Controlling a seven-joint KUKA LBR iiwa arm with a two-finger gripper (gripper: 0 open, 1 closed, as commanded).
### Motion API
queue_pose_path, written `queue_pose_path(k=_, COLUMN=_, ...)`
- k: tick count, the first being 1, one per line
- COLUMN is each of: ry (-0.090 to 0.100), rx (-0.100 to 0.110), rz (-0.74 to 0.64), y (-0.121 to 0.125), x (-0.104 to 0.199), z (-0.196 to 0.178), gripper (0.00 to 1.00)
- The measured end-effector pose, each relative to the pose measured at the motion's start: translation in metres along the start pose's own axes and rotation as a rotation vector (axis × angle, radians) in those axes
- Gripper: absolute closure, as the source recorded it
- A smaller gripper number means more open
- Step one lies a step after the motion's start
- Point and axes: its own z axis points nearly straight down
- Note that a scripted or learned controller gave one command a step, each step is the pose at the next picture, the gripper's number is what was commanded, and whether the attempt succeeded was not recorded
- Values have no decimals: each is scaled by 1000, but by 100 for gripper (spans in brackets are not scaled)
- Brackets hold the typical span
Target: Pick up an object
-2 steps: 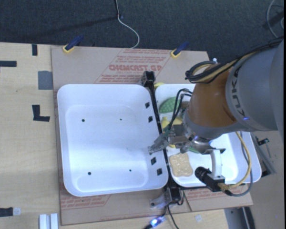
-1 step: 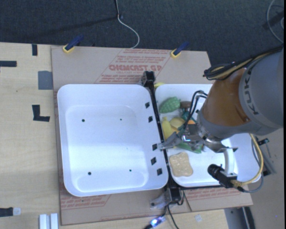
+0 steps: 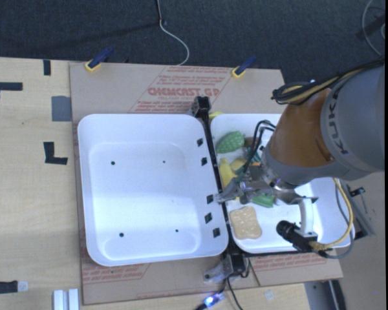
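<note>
Grey arm [image 3: 323,134] hides most of right bin [image 3: 330,199]; tool [image 3: 236,191] indistinct.

I'm seeing my grey arm [image 3: 355,121] wearing its orange band [image 3: 301,137], black cables [image 3: 297,92] looping just above that band, KUKA lettering beside it.

Hand [image 3: 236,191]: low in the right bin [image 3: 330,192], near the divider, fingers hard to make out. Beyond it: green object [image 3: 230,141]. Touching its far side: yellow object [image 3: 226,171]. Just before it: tan biscuit-like piece [image 3: 246,221]. Beside it: left bin [image 3: 142,186].
</note>
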Motion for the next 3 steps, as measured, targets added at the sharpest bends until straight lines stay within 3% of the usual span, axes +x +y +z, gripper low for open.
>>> queue_pose_path(k=1, ry=-43, rx=-9, rz=28, y=-16, x=10, z=-54, gripper=100)
queue_pose_path(k=2, ry=-41, rx=-9, rz=20, y=49, x=83, z=-24, gripper=100)
queue_pose_path(k=3, ry=-43, rx=-21, rz=25, y=128, x=105, z=-116, gripper=100)
